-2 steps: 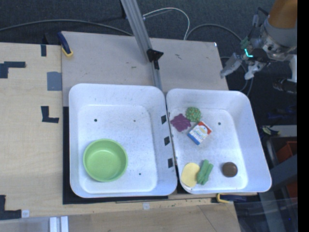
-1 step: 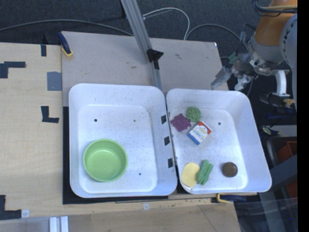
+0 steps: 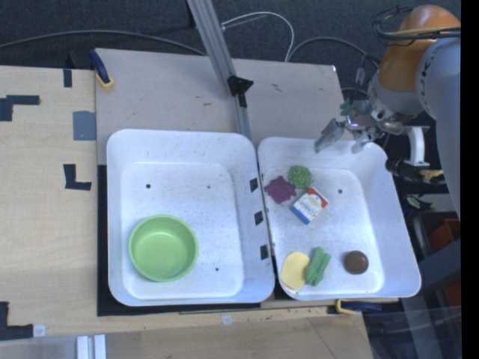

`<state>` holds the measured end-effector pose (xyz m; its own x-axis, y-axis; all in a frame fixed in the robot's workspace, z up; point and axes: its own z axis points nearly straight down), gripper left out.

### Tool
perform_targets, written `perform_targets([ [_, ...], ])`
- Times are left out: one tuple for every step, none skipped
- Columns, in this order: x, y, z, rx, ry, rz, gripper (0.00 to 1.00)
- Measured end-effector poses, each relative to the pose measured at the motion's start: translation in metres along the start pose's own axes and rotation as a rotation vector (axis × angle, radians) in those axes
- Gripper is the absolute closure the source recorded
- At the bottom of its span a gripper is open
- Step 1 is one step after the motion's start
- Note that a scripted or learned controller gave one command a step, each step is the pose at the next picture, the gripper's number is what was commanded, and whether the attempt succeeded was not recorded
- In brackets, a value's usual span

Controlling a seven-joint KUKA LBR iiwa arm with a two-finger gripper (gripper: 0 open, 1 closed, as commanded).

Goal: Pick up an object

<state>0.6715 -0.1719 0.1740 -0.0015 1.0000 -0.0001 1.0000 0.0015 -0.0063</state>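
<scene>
My gripper [image 3: 342,140] hangs over the far edge of the right bin [image 3: 389,200], its two fingers spread open with nothing between them. Below it in that bin lie a green bumpy ball [image 3: 300,176], a purple piece [image 3: 279,189] and a small blue, white and red carton [image 3: 308,205]. Nearer the front edge rest a yellow piece [image 3: 295,268], a green pod-shaped piece [image 3: 317,265] touching it, and a brown ball [image 3: 355,261]. The gripper stands above and to the right of the green ball, apart from all of them.
The left bin [image 3: 179,163] holds a green bowl [image 3: 163,247] at its front left. A slanted metal pole [image 3: 217,43] ends in a black clamp at the bins' far junction. Cables run across the dark floor behind the bench.
</scene>
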Motion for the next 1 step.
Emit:
perform_targets([
  [0.0013,-0.0083,0.0623,0.002,0.0,0.0,0.0],
])
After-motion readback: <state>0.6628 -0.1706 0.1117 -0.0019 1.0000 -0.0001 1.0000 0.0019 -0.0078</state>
